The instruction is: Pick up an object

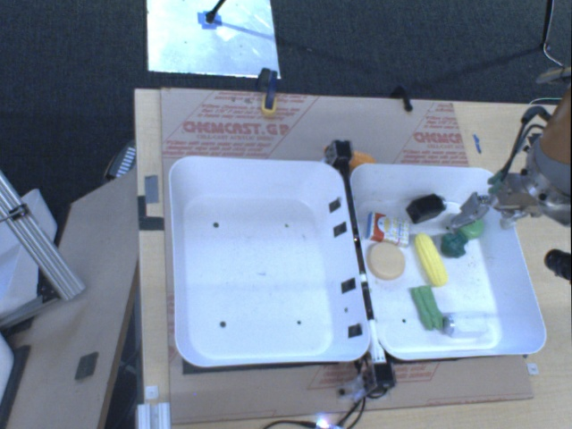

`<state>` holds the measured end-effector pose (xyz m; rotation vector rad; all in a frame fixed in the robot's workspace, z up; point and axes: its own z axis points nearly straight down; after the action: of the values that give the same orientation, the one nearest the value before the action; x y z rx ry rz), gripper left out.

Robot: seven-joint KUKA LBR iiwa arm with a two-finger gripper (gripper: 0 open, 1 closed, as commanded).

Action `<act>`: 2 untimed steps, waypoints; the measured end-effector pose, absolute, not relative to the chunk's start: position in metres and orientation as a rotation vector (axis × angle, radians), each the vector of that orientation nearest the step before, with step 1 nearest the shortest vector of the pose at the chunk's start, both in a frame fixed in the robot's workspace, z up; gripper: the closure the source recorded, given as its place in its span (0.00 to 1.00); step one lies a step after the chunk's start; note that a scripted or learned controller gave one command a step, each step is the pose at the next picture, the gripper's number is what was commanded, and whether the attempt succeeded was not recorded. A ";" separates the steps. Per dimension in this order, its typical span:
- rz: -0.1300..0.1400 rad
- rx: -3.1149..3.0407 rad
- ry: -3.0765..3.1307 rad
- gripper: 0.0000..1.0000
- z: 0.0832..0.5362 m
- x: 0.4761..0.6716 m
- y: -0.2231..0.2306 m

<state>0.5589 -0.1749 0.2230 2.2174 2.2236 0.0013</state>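
My gripper hangs over the far right part of the right bin, with the arm coming in from the right. Just below its tip lies a green object, partly hidden by it; I cannot tell whether they touch. Left of the gripper lies a black block. Further left is a red and white can on its side. Below these lie a tan round disc, a yellow corn cob, a green oblong piece and a small clear item.
The left bin stands beside the right one, with a black-clipped divider between them. An orange thing lies just behind the bins. A metal plate sits at the far back left.
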 end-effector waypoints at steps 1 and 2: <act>-0.001 2.221 2.223 0.00 0.078 0.563 -0.178; 0.003 2.217 2.222 1.00 0.095 0.565 -0.179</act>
<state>0.5650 -0.1787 0.0952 2.2166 2.2221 0.0029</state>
